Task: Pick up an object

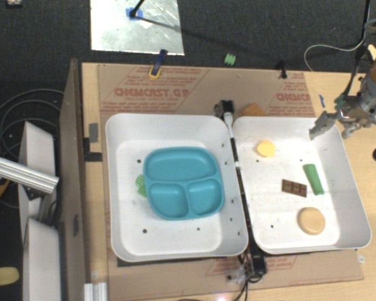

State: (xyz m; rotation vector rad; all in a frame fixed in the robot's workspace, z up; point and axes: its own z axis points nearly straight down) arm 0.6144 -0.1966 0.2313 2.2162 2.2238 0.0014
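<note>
The right bin (348,168) holds a small yellow lump (266,148), a green block (313,179), a brown chocolate bar (294,187) and a round tan biscuit (312,221). My gripper (334,127) hangs over the bin's far right corner, well above and behind the green block. It is open, with nothing between its fingers. The left bin (122,143) holds a blue divided plate (183,182), and a green item (140,182) peeks out from under the plate's left edge.
A black divider bar (235,162) runs between the two bins. An orange object (253,110) lies on the bench just behind the right bin. Cables (326,49) trail at the far right, near the arm.
</note>
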